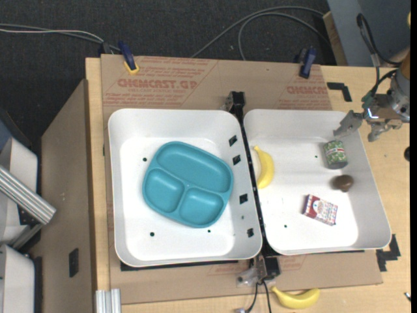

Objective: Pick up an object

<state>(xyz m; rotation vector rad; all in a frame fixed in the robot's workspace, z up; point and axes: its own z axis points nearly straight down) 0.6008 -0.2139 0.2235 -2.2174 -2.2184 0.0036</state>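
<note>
— Objects for picking lie in the right bin (365,240): a small green-and-white can (335,153) near the far right side, a dark brown round thing (342,183) just beside it toward the near side, and a red-and-white card box (319,209) lying flat, nearer still.

— Anything else in that bin?

— A banana (263,166), curved, lying against the left wall next to the divider between the two bins.

— Where is the hand?

— The hand (363,124) hangs over the far right corner of the right bin, just beyond the can. Its two fingers are spread apart with nothing between them; one fingertip (343,128) points down toward the can, apart from it.

— And the left bin (124,227)?

— It carries a teal divided plate (187,184) with three compartments, lying flat in the middle.

— What about outside the bins?

— A second banana (298,297) lies on the desk (91,175) at the near edge, below the right bin. Two clamps, one blue and yellow (128,57) and one blue (307,62), grip the far edge of the cardboard sheet (215,77) under the bins. Cables (260,25) trail over the dark floor beyond.
</note>
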